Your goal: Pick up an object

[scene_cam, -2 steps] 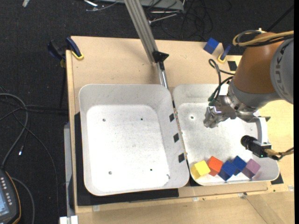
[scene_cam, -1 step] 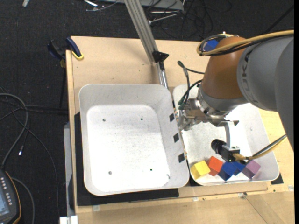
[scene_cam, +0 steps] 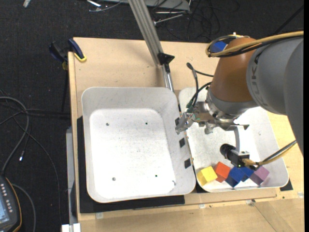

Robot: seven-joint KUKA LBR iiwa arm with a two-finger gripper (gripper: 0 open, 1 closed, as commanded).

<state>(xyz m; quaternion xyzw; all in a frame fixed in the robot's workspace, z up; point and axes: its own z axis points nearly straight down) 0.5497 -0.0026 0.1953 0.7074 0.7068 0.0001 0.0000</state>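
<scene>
Four blocks, small, in the right bin point(scene_cam: 276, 144), lined along its near wall: yellow point(scene_cam: 207, 175), orange point(scene_cam: 222, 170), blue point(scene_cam: 239, 174), purple point(scene_cam: 260, 174), touching or nearly so.

Handling, as I judge it: rigid, light, flat-faced, not fragile. The matte faces should not slip.

Best hold: across two opposite flat sides, low on the block. I rate purple the easiest, since it ends the row with bare floor on its outer side. Yellow ends the row too but sits close to the bin's corner. Orange and blue are hemmed in by neighbours.

Gripper point(scene_cam: 203, 122): hangs over the same bin, toward its middle, apart from the blocks, with nothing seen in it. From my screen I cannot tell whether it is open or closed.

Step in hand, by my reading: the approach, no block yet taken.
</scene>
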